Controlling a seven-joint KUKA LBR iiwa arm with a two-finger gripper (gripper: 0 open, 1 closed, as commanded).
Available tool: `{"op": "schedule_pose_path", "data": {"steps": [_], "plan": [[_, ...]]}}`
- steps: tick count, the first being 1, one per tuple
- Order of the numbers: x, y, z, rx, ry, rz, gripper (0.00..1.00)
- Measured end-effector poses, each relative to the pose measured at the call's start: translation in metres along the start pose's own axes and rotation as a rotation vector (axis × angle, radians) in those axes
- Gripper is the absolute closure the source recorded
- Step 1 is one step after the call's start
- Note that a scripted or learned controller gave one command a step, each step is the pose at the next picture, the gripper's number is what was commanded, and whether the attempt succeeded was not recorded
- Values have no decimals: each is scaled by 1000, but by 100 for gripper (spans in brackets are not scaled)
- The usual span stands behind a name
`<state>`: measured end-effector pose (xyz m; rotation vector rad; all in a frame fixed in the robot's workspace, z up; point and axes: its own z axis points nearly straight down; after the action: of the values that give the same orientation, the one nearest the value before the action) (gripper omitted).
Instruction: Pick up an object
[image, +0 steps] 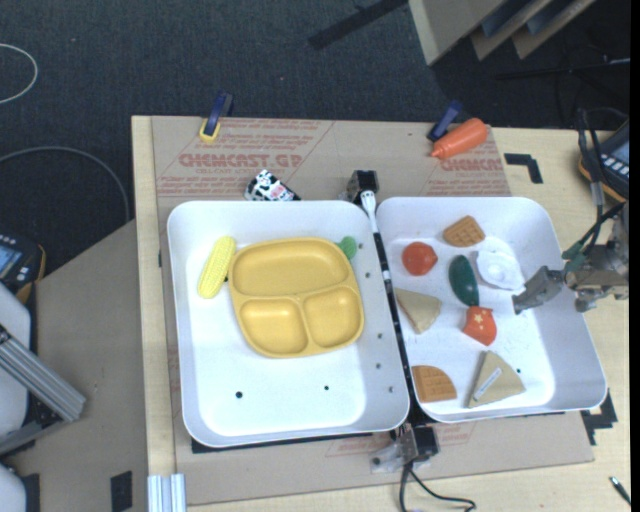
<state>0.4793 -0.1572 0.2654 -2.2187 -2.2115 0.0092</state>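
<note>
A tan cardboard-covered worktop (330, 140) printed with faded red lettering sits on dark carpeted floor (200, 50), and it carries two shallow white bins side by side. The left white bin (200, 380) holds a yellow plastic tray with three compartments (296, 295), a yellow toy corn cob (215, 266) lying just beside the tray's left edge, and a small green piece (347, 246) at the tray's upper right corner. The right white bin (560, 360) holds scattered toy foods: a red tomato (419, 258), a dark green pepper (463, 279), a red strawberry-like piece (480, 324), a white crumpled item (497, 265), two tan cookies (463, 232) and (434, 382), and two pale wedge shapes (417, 309) and (495, 380). The grey pincer (527, 295) hangs at the right bin's right side, near the white item and the strawberry piece; whether it is open or closed cannot be told, and nothing is visibly in its grasp. Behind the bins, an orange toy carrot (459, 139) and a black-and-white cow figure (268, 187) lie on the cardboard. The lower half of the left bin is bare white floor, and so is the right bin's lower right corner.
</note>
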Motion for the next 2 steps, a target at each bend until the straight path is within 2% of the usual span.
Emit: {"op": "schedule_pose_path", "data": {"steps": [1,2], "plan": [[0,2,-5,-11,-3,-3,0],[1,8,39,-4,1,-3,0]]}}
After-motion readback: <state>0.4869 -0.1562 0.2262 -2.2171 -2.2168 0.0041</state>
